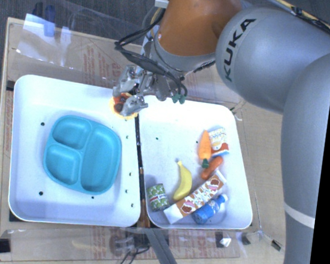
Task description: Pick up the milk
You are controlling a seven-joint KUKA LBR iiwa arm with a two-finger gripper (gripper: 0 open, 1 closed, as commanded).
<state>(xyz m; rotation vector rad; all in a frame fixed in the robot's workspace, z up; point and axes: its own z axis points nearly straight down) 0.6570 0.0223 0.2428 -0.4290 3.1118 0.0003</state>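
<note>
Milk carton (200, 197) in right bin's near corner, tool (129, 98) well apart

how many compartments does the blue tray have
3. The blue tray in the left bin has two smaller compartments on its left side, one above the other, and one long compartment along its right.

The two shallow white plastic bins (32, 90) look smooth and faintly glossy. The blue three-compartment plastic tray (82, 154) is satin-smooth. At three o'clock, the printed carton of milk (200, 195) looks like glossy card.
</note>
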